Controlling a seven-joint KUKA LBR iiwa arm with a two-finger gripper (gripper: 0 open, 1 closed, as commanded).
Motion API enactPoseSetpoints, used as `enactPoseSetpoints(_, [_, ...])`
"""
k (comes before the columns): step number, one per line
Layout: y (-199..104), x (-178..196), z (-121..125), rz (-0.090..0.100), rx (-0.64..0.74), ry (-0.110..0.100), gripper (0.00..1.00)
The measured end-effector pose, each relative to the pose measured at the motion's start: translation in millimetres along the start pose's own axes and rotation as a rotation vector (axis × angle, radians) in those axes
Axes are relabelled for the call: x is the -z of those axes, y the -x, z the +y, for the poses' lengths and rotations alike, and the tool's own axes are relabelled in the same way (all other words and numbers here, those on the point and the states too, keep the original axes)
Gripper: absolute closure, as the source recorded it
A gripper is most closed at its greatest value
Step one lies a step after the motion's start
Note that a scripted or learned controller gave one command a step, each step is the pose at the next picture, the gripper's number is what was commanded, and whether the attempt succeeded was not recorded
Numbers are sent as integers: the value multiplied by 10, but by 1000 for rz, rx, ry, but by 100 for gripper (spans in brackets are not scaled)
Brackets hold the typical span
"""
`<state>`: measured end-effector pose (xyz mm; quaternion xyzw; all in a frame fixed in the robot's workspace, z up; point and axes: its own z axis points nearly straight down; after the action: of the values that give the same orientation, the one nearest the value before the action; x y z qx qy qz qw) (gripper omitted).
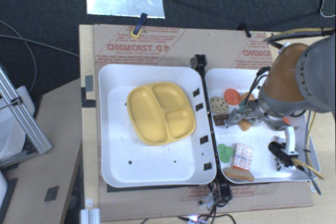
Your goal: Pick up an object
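Note:
My gripper (242,114) is low in the right bin (262,75), near its left side. It hangs right over a small orange piece (244,125) and a dark brown piece (220,120) that lie at its tip. A speckled cookie (219,105) and a red-orange round item (232,96) lie just behind it. Toward the front of this bin are a green item (226,152), a pink-and-white wafer pack (242,155) and a brown bun-like item (239,174). The wrist hides part of the bin's right side.
The left bin (118,165) holds a yellow divided plate (160,112). A black divider rail (206,113) runs between the bins. A yellow cable (308,166) trails over the right bin's front right corner.

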<state>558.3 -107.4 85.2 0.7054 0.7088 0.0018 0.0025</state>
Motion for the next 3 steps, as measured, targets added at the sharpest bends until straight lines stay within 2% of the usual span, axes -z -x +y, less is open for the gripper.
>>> enactPoseSetpoints(1, [560,179,50,6,-4,-4,0])
enactPoseSetpoints(2, [746,331,259,21,13,5,0])
enactPoseSetpoints(3, [824,-17,782,0,2,0,0])
